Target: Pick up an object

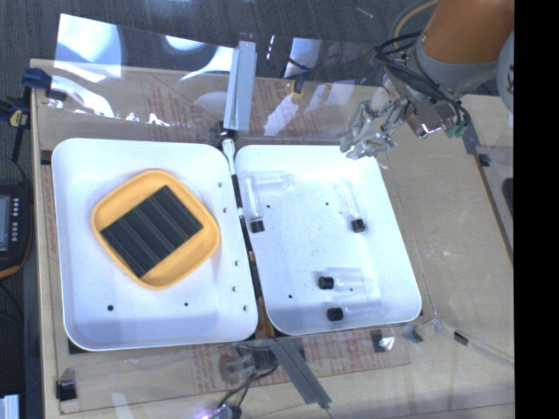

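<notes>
**A:** Looking down from the fixed camera, where do we find the gripper (371, 138)?

**B:** We see it at the far right corner of the right bin (397, 299), hanging off the grey arm (458, 20) with its orange band. It sits over the bin's rim rather than over anything we could pick. We judge it is parked there to leave the bins unobstructed, not reaching for a grasp.

**A:** Can we tell how wide it stands, or whether it has anything?

**B:** No. The metal parts blur into the cables and glare, so we cannot tell its opening. We see nothing clearly held there.

**A:** And the object to pick up?

**B:** The obvious candidate is the orange tray (155, 227), lying flat in the left bin (87, 321), turned at an angle, well apart from the gripper. It has rounded corners, a raised rim, and a dark ribbed insert filling its middle.

**A:** Anything in the right bin?

**B:** A few clear pieces with small black ends (326, 282), scattered flat and hard to make out against the white.

**A:** So the pick has not begun?

**B:** That is our judgement.
</notes>
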